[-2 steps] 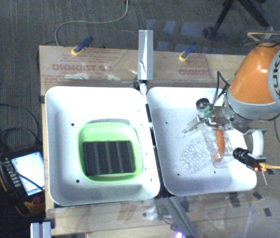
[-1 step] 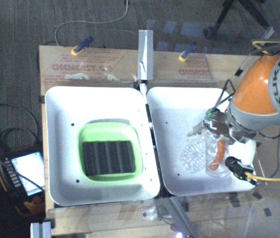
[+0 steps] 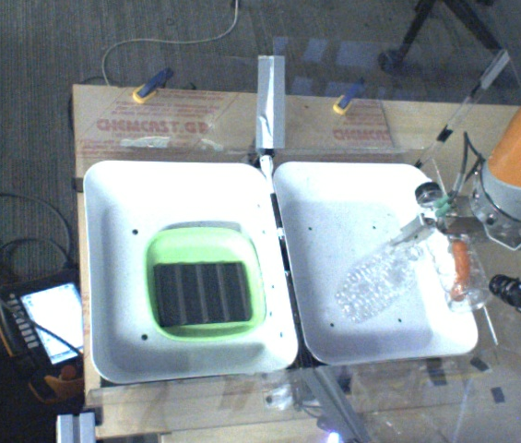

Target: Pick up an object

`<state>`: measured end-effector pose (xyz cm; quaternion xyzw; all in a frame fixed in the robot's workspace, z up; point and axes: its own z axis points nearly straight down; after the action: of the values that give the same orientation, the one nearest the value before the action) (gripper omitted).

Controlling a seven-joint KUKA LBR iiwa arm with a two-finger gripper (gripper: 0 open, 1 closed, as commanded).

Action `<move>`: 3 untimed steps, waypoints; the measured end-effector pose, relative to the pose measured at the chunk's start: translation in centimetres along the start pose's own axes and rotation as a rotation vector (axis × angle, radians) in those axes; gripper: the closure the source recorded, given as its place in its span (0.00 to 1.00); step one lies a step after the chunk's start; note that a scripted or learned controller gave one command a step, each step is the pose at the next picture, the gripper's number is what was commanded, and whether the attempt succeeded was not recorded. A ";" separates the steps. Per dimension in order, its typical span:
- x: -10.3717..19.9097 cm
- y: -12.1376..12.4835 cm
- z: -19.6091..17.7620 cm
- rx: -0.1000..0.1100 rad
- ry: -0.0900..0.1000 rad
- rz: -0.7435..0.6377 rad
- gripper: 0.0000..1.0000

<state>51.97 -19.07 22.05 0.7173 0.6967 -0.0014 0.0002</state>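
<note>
Clear plastic bottle (image 3: 377,284) lies near the right bin's (image 3: 334,192) right edge; we approach, gripper (image 3: 437,212) state unclear; next, descend.

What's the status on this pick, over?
Gripper low at the right bin's far right edge. Clear plastic bottle lies in that bin, ungrasped. Green tray sits in the left bin.

Clear bumpy plastic bottle (image 3: 378,282) slantwise in right bin (image 3: 334,340).

I can see faded red lettering printed on the cardboard sheet (image 3: 163,123) behind the bins, in two patches, but it is too blurred to read.
</note>
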 end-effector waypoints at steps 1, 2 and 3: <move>-2.7 2.4 2.4 0.001 0.000 -0.021 0.00; -0.4 1.7 2.4 0.001 0.001 -0.050 0.00; -3.2 4.1 4.3 0.001 0.000 -0.072 0.00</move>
<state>56.01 -22.39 17.71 0.6916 0.7223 -0.0020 -0.0002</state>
